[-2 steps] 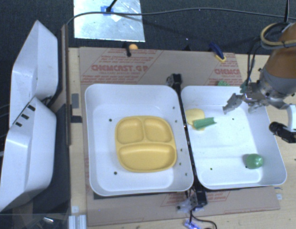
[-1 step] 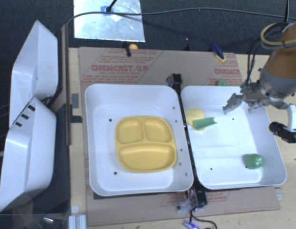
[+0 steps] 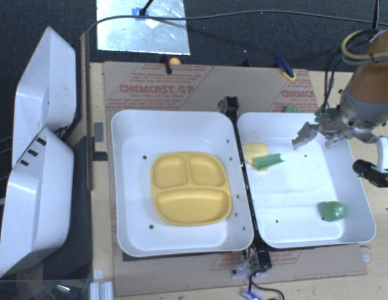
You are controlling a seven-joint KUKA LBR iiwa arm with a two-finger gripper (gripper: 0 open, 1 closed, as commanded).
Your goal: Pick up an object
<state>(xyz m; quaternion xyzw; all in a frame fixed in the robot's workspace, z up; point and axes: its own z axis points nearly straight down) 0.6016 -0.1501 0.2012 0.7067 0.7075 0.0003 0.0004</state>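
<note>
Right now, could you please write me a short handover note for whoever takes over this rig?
Hand: over the upper part of the right bin, fingers spread, nothing between them.
Right bin: a green stick-shaped piece lying across a pale yellow piece near the bin's left wall; a rounded green object near the lower right corner.
Left bin: a yellow divided tray in the middle.
Done: nothing picked up yet.
Left: choose one object, probably in the right bin since the hand is already there, lower onto it, close and lift.
</note>
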